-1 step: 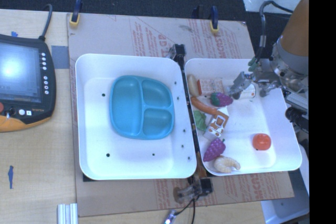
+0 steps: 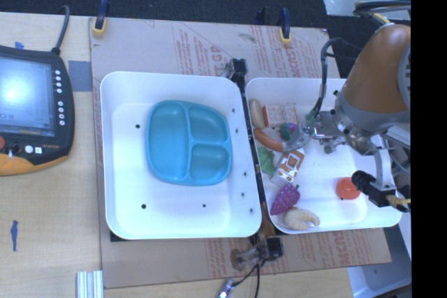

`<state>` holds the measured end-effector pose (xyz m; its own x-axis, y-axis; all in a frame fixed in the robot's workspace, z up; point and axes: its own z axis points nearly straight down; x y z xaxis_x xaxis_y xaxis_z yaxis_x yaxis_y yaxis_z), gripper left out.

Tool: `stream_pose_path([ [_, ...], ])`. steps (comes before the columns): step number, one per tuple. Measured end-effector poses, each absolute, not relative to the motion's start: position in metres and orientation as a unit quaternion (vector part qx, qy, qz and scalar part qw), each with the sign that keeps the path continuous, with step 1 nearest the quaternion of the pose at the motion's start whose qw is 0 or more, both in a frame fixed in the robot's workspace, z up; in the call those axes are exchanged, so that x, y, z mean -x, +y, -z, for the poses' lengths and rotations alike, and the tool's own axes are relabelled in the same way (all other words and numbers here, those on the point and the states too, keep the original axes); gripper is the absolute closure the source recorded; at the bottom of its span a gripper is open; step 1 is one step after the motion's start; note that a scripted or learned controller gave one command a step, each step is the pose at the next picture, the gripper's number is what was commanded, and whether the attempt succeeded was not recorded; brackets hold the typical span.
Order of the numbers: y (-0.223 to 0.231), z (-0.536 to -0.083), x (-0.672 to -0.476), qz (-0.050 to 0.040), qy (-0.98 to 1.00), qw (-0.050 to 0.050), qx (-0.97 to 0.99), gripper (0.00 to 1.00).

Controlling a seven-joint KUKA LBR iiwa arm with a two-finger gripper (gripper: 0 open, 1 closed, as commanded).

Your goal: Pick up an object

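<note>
Nearest to us, at the bottom of the camera view, a black clamp (image 2: 269,248) bites the cardboard sheet (image 2: 202,45) below the seam between the bins, presumably so the setup cannot slide; matching clips (image 2: 100,23) pin the sheet's far edge for the same reason. We see the left bin (image 2: 119,150) holding a blue divided plate (image 2: 188,143) alone, which we take to be a drop-off place kept apart from the clutter. In the right bin (image 2: 335,220) the candidates crowd against the wall next to the left bin: a purple grape bunch (image 2: 284,199) just beside a pale croissant-like piece (image 2: 302,219), a small carton (image 2: 289,165), an orange carrot shape (image 2: 269,139); a red tomato (image 2: 347,188) sits apart, near the bin's right side. We see the gripper (image 2: 318,130) low over the bin's upper middle, close to the pile, under the arm's orange-banded body (image 2: 377,73); we cannot tell how it is set, nor whether anything is caught. We judge that no object is lifted yet. A tablet (image 2: 31,108) rests at far left, well apart.
</note>
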<state>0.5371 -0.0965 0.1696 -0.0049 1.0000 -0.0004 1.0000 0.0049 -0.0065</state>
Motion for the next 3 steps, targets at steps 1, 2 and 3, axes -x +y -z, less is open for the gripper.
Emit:
stream_pose_path([
  [1, -0.107, -0.092, -0.563, -0.0018, -0.709, 0.001, 0.705, 0.0],
  [2, -0.108, -0.102, -0.563, -0.003, -0.71, 0.002, 0.704, 1.0],
  [3, -0.034, -0.192, -0.577, -0.001, -0.709, 0.001, 0.705, 1.0],
])
